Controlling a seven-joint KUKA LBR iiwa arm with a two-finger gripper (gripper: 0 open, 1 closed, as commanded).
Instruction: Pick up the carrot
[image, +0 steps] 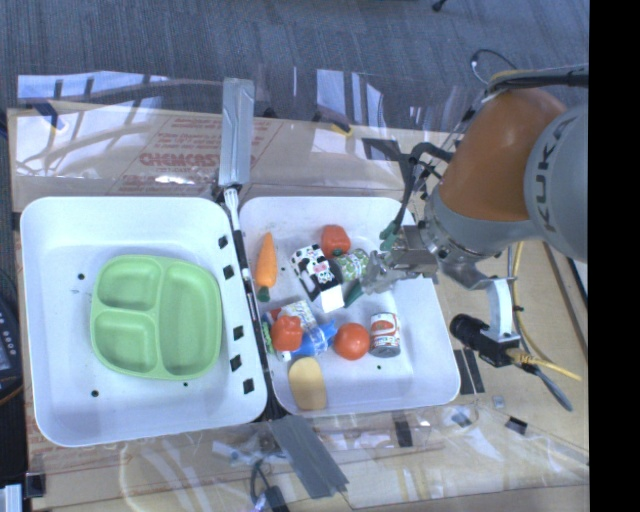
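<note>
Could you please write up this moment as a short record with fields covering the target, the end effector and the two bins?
target: carrot, lying along the left wall of the right bin, apart from the end effector
end effector: low over the right bin's right half, next to a green can
right bin neighbours: cow-patterned carton, tomato, small tin
left bin: holds a green divided plate
task state: carrot not yet picked up

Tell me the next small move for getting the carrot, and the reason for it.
Probably shift the pincer toward the view's left, across the right bin, until it is over the carrot. The carrot lies against that bin's left wall, while the pincer sits on the other side of the black-and-white carton and green can, not above the carrot.
</note>
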